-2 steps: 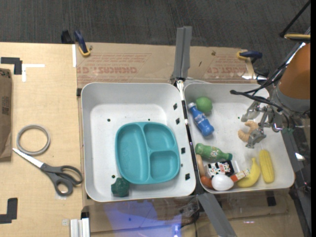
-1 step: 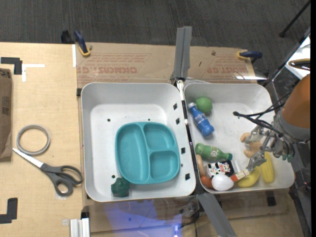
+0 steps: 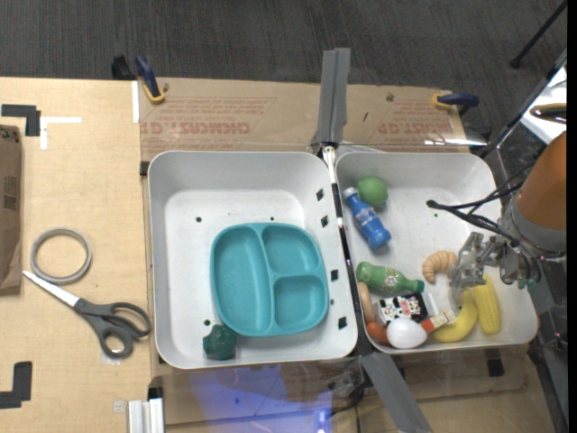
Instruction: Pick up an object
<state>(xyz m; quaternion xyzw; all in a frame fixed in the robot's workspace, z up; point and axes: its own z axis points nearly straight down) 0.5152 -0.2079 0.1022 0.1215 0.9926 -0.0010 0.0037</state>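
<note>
Gripper [image 3: 471, 262] above banana [image 3: 460, 321] (right bin [image 3: 410, 162]).

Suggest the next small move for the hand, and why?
Probably lower the hand straight down toward the corn cob and banana just below it in the right bin. It hangs above that cluster, beside the croissant, with nothing visibly between its fingers, so no pick has happened yet.

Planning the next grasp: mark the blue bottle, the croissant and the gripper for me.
blue bottle [image 3: 366, 219], camera view, middle of its body.
croissant [image 3: 440, 263], camera view, centre of its curve.
gripper [image 3: 470, 270], camera view, between its fingertips.
</note>
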